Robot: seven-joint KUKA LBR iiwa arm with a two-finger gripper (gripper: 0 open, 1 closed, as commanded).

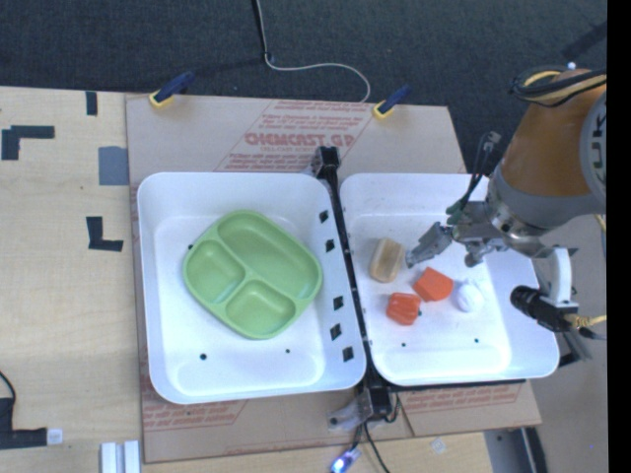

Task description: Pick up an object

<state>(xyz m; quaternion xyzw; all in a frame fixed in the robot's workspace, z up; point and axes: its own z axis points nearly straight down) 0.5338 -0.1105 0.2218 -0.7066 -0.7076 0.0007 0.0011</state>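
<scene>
Right of centre in the frame, over the right bin (493,363): gripper (452,246) with its 2 fingers spread open and nothing between them, one tip near the tan block (385,259), the other above the white ball (467,298). Just below the gripper, 2 orange-red pieces: an orange one (433,285) and, lower left of it, a red one (402,308). In the left bin (158,264), left of centre, a green divided tray (252,274) with 3 compartments.
</scene>
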